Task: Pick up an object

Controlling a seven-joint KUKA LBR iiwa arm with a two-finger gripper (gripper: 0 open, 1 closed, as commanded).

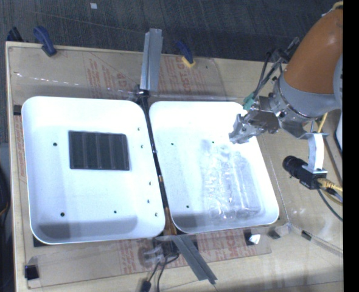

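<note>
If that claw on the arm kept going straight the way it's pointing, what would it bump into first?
Probably the clear plastic item lying in the right bin. The gripper points down and leftward above that bin's upper right part; depth is hard to judge, so it might meet the bin floor first.

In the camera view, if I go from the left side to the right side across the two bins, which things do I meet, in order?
left bin → dark grey ridged block → right bin → clear plastic bottles → gripper above the right bin's far right corner.
</note>
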